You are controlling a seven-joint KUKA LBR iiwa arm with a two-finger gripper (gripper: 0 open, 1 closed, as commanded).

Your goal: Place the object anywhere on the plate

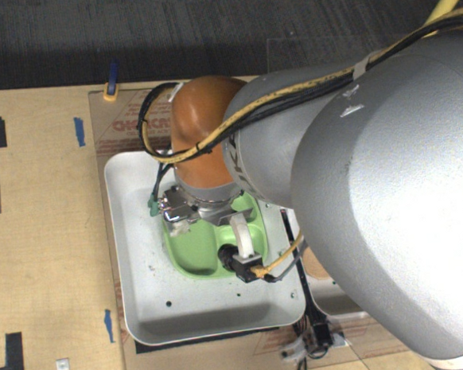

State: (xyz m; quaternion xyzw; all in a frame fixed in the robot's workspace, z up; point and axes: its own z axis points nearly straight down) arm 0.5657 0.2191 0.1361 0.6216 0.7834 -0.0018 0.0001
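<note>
Arm reaching leftward, wrist pointing down

Arm: showing smooth grey rounded casings.
Band: glowing orange above the wrist.
Cables: yellow and black ones running along the casing, looping near the band.
Wrist flange: showing bare metal with a white fitting and black connector.

We can find only one piece of print: faint reddish lettering on the cardboard sheet that lies beyond the far rim of the white bin, up and to the left of the orange wrist band. We cannot read its letters; they are too pale and are partly covered by a black cable.
</note>
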